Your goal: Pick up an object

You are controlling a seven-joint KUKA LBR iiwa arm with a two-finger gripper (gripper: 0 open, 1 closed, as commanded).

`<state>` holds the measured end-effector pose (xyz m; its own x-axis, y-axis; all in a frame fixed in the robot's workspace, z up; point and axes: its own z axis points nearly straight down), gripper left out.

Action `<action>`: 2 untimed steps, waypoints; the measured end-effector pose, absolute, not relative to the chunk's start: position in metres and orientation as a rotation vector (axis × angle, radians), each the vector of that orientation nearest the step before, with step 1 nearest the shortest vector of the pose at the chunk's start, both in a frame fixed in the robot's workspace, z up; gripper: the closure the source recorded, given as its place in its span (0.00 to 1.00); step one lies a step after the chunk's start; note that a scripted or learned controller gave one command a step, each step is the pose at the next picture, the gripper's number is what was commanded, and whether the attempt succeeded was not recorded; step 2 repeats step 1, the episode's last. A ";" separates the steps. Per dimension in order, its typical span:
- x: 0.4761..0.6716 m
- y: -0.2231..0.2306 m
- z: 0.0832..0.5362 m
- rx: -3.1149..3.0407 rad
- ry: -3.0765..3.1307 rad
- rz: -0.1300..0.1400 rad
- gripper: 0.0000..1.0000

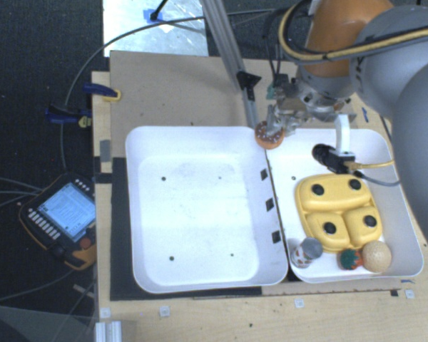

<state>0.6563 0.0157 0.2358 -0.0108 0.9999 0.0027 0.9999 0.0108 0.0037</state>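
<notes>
Four loose things near, one small disc under the end effector far back

Nearest, along the front wall of the bin at the view's right (pixel 297 168), sit a grey-and-white piece (pixel 307 251), a green-and-red ball (pixel 349 259) and a beige ball (pixel 376 256), close together. Just behind them lies a big yellow moulded piece (pixel 339 209). Farthest, at the far corner where the two bins meet, the end effector (pixel 276 125) hangs right over an orange-brown disc (pixel 269 140) that seems to be at the rim. I cannot tell whether the end effector is released or clenched, nor whether it has the disc. This looks like the grasp step. The next move calls for a sure closing on the disc, then a straight lift clear of both rims.
</notes>
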 end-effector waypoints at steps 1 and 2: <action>0.660 0.075 0.240 2.208 2.234 0.007 1.00; 0.660 0.075 0.240 2.208 2.234 0.007 1.00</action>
